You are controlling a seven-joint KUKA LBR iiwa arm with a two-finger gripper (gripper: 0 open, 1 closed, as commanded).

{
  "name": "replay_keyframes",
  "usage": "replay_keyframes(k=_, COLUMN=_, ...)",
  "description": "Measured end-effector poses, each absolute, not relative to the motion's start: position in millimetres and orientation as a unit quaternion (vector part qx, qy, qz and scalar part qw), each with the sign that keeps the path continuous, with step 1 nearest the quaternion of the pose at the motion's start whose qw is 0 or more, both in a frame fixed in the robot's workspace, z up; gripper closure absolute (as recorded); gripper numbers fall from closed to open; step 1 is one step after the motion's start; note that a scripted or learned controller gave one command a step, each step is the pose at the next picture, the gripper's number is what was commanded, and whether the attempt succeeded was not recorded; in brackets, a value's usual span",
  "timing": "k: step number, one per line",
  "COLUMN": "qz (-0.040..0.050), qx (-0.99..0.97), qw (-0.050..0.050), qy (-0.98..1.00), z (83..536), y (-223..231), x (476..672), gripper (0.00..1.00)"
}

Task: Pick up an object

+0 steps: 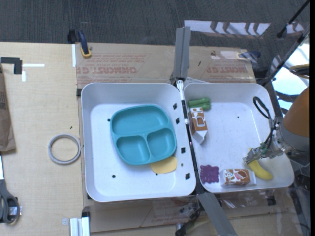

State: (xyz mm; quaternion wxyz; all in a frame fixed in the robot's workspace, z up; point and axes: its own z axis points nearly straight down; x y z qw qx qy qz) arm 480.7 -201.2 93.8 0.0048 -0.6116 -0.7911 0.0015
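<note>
The right bin (231,132) holds several small objects. A green piece (199,103) lies near its back left, with an orange and white carton (198,123) just in front of it. A purple grape bunch (209,173) and a small printed box (237,177) sit along the front wall. A yellow banana (262,171) lies at the front right. My gripper (254,156) is low in this bin, its tip right at the banana's upper end. I cannot see whether it touches the banana.
The left bin (93,146) bears a teal divided plate (143,134) with a yellow piece (165,165) poking out under its front edge. A black cable (262,107) runs along the right bin's far right wall. A ring (64,148) lies on the bench at left.
</note>
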Motion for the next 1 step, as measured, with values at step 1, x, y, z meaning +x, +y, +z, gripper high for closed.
replay_keyframes(k=1, qz=0.0011, qx=-0.571, qw=0.002, qy=-0.821, z=189.8, y=-164.2, x=478.7, gripper=1.0)
